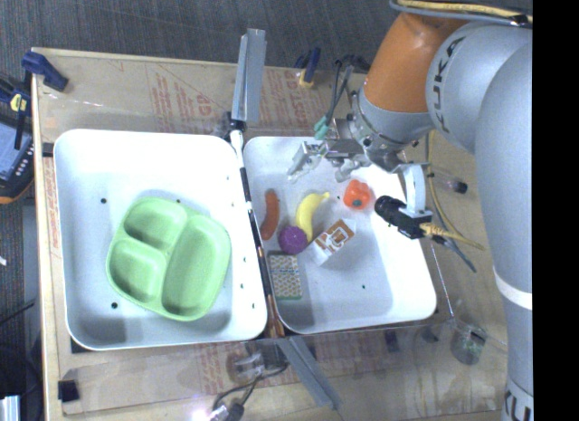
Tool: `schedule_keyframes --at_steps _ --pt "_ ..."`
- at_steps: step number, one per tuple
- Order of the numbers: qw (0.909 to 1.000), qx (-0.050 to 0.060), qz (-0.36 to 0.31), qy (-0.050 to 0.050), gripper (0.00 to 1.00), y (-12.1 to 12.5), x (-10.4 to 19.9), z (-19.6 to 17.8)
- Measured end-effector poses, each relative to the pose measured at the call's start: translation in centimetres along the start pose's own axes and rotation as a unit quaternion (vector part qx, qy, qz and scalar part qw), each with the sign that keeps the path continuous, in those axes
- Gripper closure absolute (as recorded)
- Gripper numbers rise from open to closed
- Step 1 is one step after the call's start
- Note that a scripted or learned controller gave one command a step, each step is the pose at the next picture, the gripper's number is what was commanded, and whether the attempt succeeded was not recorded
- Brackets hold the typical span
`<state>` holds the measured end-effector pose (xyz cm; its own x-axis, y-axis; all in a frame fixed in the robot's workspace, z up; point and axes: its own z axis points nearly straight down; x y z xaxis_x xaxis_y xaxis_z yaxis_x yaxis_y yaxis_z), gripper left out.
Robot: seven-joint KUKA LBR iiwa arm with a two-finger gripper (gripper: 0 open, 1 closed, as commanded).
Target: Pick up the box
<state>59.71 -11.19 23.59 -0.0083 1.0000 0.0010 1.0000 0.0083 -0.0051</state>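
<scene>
In the right bin (pixel 412 297) you see the box (pixel 334 240) lying unlifted; the gripper (pixel 327 158) hovers above, jaws spread and holding nothing. Grasp and lift remain.

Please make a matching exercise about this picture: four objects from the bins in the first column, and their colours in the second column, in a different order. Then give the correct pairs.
Objects:
1. divided plate in the left bin
2. banana
3. round fruit next to the banana
4. sausage by the right bin's left wall

Colours:
A. purple
B. reddish brown
C. light green
D. yellow

Pairs: 1-C, 2-D, 3-A, 4-B
</scene>
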Motion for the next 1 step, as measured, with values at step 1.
schedule_keyframes --at_steps 1 --pt "1.0000 -0.006 -0.004 -0.002 0.00 -3.13 -0.88 12.99"
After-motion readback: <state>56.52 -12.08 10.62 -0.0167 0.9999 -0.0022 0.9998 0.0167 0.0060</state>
